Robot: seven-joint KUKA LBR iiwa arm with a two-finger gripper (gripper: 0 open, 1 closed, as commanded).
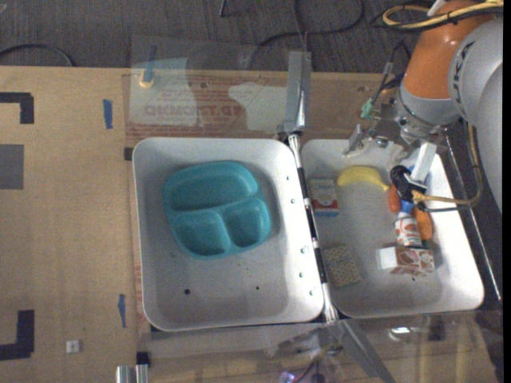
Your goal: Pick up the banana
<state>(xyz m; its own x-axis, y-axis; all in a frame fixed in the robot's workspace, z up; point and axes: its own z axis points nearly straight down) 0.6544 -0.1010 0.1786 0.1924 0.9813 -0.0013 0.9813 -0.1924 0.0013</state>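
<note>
The yellow banana [363,177] lies on its side in the back part of the right bin [455,294], near the bin's middle. My gripper [389,153] hangs just behind and above it, at the end of the grey arm with the orange band [437,34]. Its fingers [357,144] stand spread apart with nothing between them, so it is open. The banana sits free on the bin floor, just in front of the gap between the fingers.
Sharing the right bin are a small carton [323,196], a tan sponge [343,266], a bottle [407,228], an orange carrot [425,223] and a small box [407,259]. A teal divided tray [215,207] lies in the left bin [152,278].
</note>
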